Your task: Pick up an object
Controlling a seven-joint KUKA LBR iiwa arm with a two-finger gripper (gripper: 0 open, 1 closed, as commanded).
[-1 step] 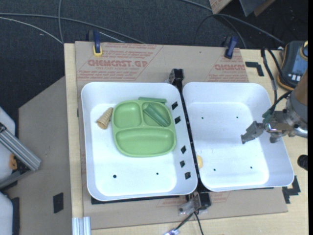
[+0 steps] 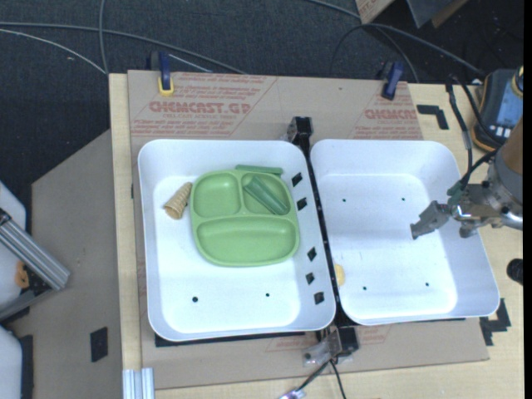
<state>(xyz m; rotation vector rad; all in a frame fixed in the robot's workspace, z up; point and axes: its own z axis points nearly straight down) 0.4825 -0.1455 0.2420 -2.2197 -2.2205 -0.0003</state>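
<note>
You have two shallow white plastic bins side by side on the brown board surface (image 2: 216, 98). In the left bin (image 2: 166, 298) lies a light green divided plastic plate (image 2: 241, 239), a little above the bin's middle. A darker green, elongated piece (image 2: 268, 194) rests in the plate's upper right compartment, and another flat green strip (image 2: 259, 170) pokes out along the plate's top edge (what exactly it is, you cannot tell from here). Just beside the plate's left rim lies a small tan waffle cone (image 2: 176, 200), tilted, its wide end toward the plate.

The right bin (image 2: 391, 298) is where your arm comes in. The grey two-finger pincer (image 2: 432, 223) hangs over the right half of this bin, well apart from the plate and cone. Whether its tips are wide or narrow cannot be told at this angle, and nothing is seen between them.

A small yellowish thing (image 2: 338, 276) sits at the seam between the bins, near their lower end.
</note>
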